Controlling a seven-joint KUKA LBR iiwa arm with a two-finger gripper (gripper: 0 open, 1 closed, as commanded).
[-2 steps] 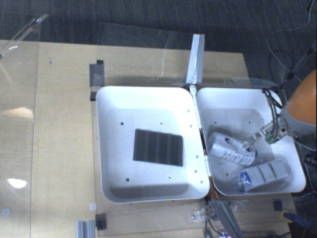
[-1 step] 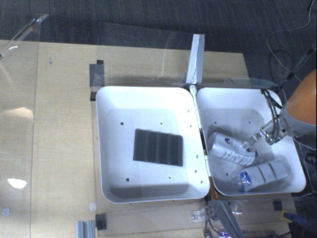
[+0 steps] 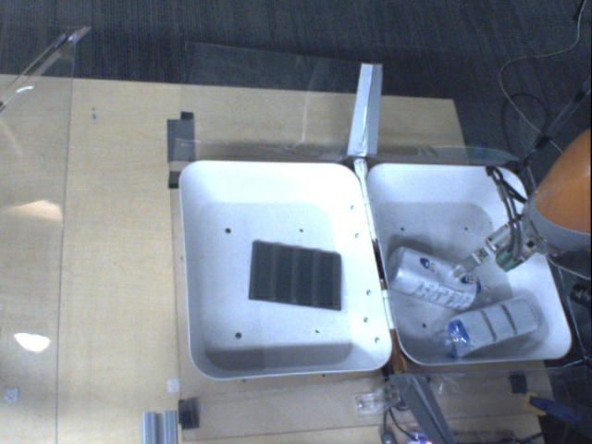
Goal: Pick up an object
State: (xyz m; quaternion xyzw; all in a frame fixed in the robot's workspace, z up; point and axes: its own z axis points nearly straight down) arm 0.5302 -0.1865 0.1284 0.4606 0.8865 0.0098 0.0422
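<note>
Two white bins (image 3: 277,178) side by side on wooden bench (image 3: 102,248), dark carpet (image 3: 277,7) beyond

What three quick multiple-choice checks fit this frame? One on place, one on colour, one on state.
1. Where does the dark ribbed rectangular pad lie?
A. left white bin
B. right white bin
C. wooden bench

2. What colour is the cap of the clear plastic bottle?
A. red
B. blue
C. green

3. How does that bottle rest?
A. upright
B. on its side
C. lifted clear

Key: 1 A, the pad sits mid-floor in the left bin. 2 B, its cap end shows blue. 3 B, it lies flat near the right bin's front wall.
</note>
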